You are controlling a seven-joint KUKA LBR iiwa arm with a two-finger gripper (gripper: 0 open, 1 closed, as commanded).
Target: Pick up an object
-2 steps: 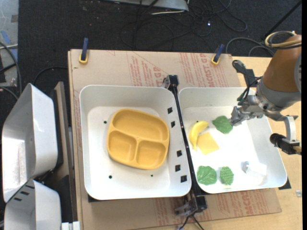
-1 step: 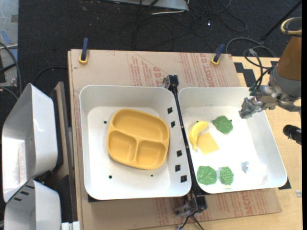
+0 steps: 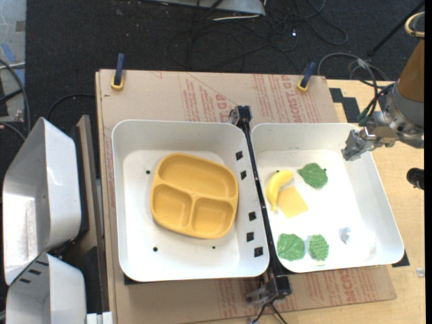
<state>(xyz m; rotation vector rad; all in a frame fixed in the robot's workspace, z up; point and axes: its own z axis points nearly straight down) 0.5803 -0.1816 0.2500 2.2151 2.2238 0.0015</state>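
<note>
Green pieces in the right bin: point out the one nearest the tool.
The green piece at the bin's far side, right of the yellow banana, lies closest to the tool. The other two greens sit along the near edge.

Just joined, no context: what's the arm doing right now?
The gripper sits over the upper right rim of the right bin, with nothing visibly held. That bin has a banana, a yellow cheese-like wedge, three green leafy pieces and a small grey item, all lying on the floor. The left bin holds a yellow divided plate. No pick has happened yet.
</note>
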